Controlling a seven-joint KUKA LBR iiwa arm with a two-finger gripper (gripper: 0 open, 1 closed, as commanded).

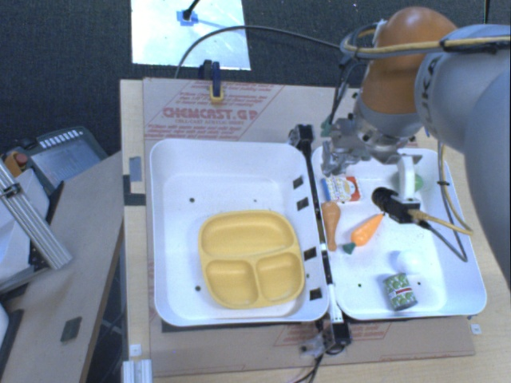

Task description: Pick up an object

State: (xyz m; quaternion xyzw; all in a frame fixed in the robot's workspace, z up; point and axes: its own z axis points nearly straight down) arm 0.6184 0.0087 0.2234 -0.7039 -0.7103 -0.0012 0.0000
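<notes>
The gripper (334,164) hangs over the right bin (455,282)'s far-left corner; its grip cannot be judged. An orange carrot (366,230) lies mid-bin, long axis diagonal, green end pointing toward the near-left.

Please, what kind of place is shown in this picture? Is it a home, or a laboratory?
Most likely a robotics laboratory, not a home. A grey and orange robot arm reaches over two white bins on a bench; they hold toy-like items, such as a yellow divided tray and small carrots. Cables run across the bench.
</notes>
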